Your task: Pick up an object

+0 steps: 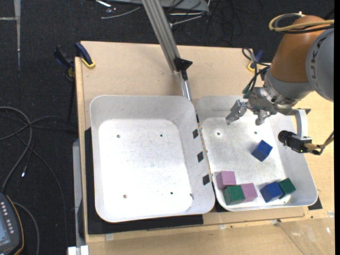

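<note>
My gripper (247, 116) hangs over the far part of the right bin (297, 158), fingers spread apart with nothing between them. A blue block (262, 150) lies alone in the bin's middle, in front of and slightly right of the gripper. Along the bin's near edge sit a pink block (226, 178), a green block (233, 194), a purple-pink block (248, 191), another blue block (271, 190) and a dark green block (287, 186).
The left bin (141, 158) lies beside the right one on the wooden bench. A metal pole (162, 31) slants up from between the bins at the back. Clamps sit at the bench's far corners.
</note>
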Motion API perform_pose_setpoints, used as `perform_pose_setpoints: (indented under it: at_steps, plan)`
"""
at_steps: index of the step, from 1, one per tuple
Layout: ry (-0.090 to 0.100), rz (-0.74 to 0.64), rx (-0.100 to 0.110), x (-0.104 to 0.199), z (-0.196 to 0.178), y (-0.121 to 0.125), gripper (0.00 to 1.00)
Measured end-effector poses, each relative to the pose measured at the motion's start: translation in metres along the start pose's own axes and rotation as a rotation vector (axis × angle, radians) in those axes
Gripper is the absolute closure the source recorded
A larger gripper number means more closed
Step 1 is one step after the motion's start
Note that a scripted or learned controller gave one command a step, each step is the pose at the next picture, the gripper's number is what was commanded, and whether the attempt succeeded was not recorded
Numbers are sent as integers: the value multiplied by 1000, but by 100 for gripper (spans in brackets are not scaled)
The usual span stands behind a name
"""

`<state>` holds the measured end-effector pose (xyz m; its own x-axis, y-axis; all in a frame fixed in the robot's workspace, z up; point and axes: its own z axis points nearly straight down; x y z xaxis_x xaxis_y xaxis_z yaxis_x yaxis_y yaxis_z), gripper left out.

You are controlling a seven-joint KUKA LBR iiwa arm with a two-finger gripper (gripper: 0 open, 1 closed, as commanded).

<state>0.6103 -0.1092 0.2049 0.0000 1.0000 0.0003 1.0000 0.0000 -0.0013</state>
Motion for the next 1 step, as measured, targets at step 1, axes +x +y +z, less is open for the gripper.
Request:
perform_pose_setpoints:
  at_steps: [1]
  plan:
    - [-1, 7, 4, -79, 46, -12, 0]
